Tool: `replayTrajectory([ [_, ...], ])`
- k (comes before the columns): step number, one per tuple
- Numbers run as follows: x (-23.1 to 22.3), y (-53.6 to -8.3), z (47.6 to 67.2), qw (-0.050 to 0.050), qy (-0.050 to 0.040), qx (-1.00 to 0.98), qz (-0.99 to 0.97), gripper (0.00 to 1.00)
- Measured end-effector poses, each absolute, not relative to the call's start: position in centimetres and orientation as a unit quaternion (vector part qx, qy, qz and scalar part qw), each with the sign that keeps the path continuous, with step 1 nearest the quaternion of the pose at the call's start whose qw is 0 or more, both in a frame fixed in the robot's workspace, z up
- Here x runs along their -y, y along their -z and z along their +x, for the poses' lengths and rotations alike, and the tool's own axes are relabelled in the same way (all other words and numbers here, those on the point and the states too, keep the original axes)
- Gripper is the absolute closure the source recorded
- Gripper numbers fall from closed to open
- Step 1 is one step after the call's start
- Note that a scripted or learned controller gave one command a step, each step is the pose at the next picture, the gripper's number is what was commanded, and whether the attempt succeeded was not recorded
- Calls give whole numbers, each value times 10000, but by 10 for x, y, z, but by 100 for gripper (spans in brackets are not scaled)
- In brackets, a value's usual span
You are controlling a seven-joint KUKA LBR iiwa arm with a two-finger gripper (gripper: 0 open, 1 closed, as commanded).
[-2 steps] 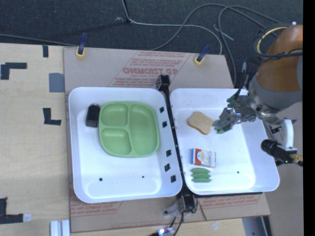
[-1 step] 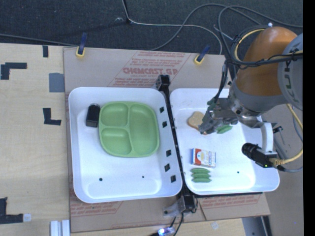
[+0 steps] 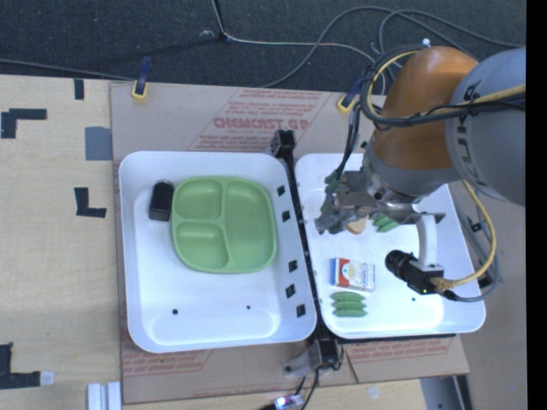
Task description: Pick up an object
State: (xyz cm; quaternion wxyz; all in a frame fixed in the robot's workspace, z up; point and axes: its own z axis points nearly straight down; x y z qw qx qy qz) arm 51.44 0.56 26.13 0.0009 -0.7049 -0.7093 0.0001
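My gripper (image 3: pixel 342 220) hangs low over the upper left part of the right bin (image 3: pixel 461 314), under the orange-banded wrist. A tan object (image 3: pixel 357 225) and a green piece (image 3: pixel 386 224) lie right beside it, partly hidden by the wrist. In front of it lie a small red, white and blue box (image 3: pixel 353 274) and a green pea pod (image 3: pixel 349 305). In the left bin (image 3: pixel 145 314) sit a green divided plate (image 3: pixel 224 225) and a small black block (image 3: pixel 161 201).
A black divider with clips (image 3: pixel 295 229) runs between the two bins. A black cable fitting with a yellow hose (image 3: pixel 414 272) hangs over the right bin's right half. The bins rest on a cardboard sheet (image 3: pixel 239 118).
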Motion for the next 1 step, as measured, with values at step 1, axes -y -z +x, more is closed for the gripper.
replayTrajectory([
  [1, -56, -255, 517, 9, -6, 7093, -7049, 100],
])
